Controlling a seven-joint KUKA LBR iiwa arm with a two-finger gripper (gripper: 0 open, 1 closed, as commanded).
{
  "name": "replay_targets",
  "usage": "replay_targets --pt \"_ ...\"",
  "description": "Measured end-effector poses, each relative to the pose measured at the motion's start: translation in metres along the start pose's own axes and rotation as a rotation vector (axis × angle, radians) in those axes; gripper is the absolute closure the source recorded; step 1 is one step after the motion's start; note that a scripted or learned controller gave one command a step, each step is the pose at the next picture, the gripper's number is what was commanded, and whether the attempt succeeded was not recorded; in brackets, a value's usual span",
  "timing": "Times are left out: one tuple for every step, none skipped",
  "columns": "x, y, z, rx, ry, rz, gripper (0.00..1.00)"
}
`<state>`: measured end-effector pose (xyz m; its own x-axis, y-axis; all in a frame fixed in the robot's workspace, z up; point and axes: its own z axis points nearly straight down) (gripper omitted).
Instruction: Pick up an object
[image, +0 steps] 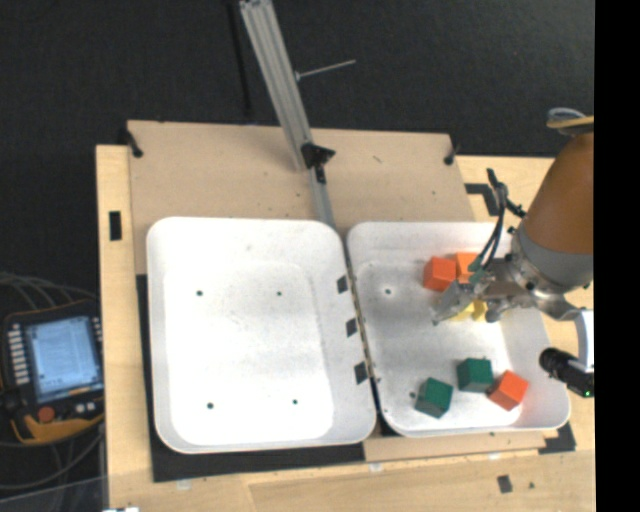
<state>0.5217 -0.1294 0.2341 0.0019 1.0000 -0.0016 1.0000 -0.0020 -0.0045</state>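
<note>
Five or six small blocks, all in the right bin (400, 250): two orange blocks (440, 273) touching side by side near the far wall, a yellow piece (466, 311) just under the hand, two green blocks (475, 375) near the front, a third orange block (508, 390) just right of them. Nothing between the fingers as far as can be seen. Hand (470, 300) low over the bin's middle right, at the yellow piece and just in front of the upper orange pair; whether open or closed, cannot tell. Open floor across the right bin's left half. Left bin (170, 330) alongside, touching at the shared edge. Both on the tan surface (115, 470), with a pendant (55, 365) at far left and a metal pole (285, 90) slanting in from the top.
</note>
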Motion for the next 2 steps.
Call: replay_targets --pt "0.006 0.002 0.045 0.0 0.001 0.001 0.0" --pt "0.012 -0.004 0.103 0.001 0.001 0.0 0.0"
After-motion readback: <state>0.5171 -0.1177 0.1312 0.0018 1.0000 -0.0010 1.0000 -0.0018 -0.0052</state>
